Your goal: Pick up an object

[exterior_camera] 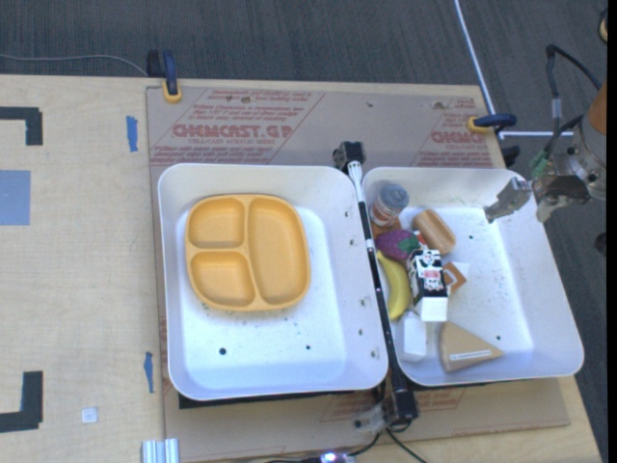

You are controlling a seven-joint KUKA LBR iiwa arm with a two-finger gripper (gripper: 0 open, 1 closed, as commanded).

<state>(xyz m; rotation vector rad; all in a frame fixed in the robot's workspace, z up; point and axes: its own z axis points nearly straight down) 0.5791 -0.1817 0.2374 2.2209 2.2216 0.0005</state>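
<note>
Camera view shows my gripper [523, 199], fingers spread and empty, at the right bin's [540, 287] two o'clock rim; I'd pinch the light, stiff, smooth banana [394, 287] mid-length at nine o'clock.

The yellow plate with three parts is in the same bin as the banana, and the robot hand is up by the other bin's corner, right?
Not quite. The camera view shows the yellow plate alone in the left bin; the banana lies in the right bin. The gripper is by the right bin's top right corner.
</note>
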